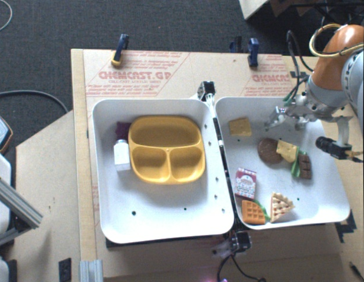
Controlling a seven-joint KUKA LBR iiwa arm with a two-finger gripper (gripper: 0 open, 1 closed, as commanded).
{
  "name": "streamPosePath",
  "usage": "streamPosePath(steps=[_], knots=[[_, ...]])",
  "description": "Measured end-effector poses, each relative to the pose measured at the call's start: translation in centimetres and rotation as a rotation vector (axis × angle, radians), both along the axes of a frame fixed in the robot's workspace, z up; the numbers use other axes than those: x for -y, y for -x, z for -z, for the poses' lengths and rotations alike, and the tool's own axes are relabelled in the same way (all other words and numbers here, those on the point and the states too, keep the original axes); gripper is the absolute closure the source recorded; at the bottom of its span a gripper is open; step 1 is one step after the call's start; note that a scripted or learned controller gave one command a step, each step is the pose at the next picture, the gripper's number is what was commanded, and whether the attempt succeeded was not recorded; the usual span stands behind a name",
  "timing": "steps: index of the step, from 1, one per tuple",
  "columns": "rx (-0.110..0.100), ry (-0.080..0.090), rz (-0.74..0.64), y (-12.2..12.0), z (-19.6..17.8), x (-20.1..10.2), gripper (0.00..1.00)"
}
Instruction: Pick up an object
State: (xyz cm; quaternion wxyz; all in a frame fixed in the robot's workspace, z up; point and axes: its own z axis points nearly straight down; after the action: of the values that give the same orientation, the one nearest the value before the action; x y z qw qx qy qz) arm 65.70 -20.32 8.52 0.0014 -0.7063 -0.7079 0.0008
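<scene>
Toy food pieces lie loose in my right bin point(331, 187), all below or beside the pincer point(286, 117).

Left of the pincer I see a flat tan cracker square point(240, 127). Just below it lies a round brown cookie point(269, 150), touching a yellow cheese wedge point(287, 150). A dark chocolate bar point(304, 166) rests beside a green strip. Further below and left sits a red-and-white packet point(245, 183), then an orange waffle square point(253, 211) and a pale waffle wedge point(281, 206).

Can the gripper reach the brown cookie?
Probably yes. The gripper hovers in the right bin, just above the cookie. The cookie's top is bare, though a yellow wedge touches its right edge.
</scene>
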Motion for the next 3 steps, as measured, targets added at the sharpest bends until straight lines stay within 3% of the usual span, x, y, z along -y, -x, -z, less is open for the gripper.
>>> streamPosePath(steps=[1, 3], knots=[[0.003, 0.002, -0.002, -0.1, -1.2, 0.0, 1.00], [0.011, 0.004, 0.000, -1.0, -10.4, -0.8, 1.00]])
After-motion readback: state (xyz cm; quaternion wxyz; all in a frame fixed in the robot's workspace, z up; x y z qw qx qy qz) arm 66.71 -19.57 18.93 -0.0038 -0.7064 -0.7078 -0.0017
